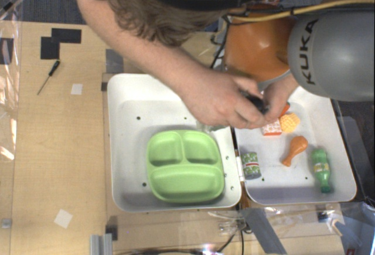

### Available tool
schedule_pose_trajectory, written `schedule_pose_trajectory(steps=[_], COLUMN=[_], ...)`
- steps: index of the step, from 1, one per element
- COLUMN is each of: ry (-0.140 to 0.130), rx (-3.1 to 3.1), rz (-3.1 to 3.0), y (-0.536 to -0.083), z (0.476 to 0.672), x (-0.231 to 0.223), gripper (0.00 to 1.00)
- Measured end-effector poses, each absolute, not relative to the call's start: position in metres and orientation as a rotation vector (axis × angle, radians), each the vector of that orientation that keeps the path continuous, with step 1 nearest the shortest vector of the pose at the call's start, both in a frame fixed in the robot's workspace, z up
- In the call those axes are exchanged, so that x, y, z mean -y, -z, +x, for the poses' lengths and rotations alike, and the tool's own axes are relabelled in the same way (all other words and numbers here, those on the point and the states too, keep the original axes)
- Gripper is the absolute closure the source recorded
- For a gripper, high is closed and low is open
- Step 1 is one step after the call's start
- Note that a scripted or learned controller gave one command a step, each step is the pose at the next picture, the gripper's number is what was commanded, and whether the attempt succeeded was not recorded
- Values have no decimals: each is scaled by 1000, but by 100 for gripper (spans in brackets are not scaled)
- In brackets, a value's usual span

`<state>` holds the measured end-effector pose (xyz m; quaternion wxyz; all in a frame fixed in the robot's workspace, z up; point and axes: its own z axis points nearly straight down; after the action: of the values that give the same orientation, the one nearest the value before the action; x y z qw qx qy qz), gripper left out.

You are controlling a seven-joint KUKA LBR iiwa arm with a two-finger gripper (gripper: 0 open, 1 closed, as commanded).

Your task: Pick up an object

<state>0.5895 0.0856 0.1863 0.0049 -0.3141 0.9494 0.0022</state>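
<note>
Camera view from above the bench: a person leans in across the top of the frame, the head of brown hair (176,2) and plaid-shirted shoulders hiding the far part of the bench. Their bare forearm runs down from the upper left, and a hand (225,101) closes around something dark at the point where the two shallow white bins meet. A second hand (281,98) is just beside it, partly behind the arm.

The grey KUKA arm with its orange band (328,48) fills the upper right. Its two-finger gripper (258,102) lies under the person's hands, with just a small dark part visible, so whether the claw is wide, narrow or holding anything cannot be told.

In the left white bin (126,131) a light green plastic tray with three compartments (184,166) sits toward the near right corner. In the right white bin (340,189) lie the small toy objects: a green bottle (320,170) near the right wall, an orange toy drumstick (295,150) beside it, a small green and white can (251,165) close to the left wall, and a yellow-orange waffle-textured piece (289,123) touching a red and white box (272,128), both partly hidden by the fingers above them.

On the wooden bench (53,148) to the left lie a black screwdriver (48,76) and black tape marks (58,41).
</note>
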Motion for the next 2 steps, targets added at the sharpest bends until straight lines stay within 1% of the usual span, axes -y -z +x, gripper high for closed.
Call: schedule_pose_trajectory(steps=[1,2], ry=[3,-8], rx=[-3131,-3041], rz=[-218,765], y=[-171,-162], z=[556,503], x=[-120,-127], gripper=[100,100])
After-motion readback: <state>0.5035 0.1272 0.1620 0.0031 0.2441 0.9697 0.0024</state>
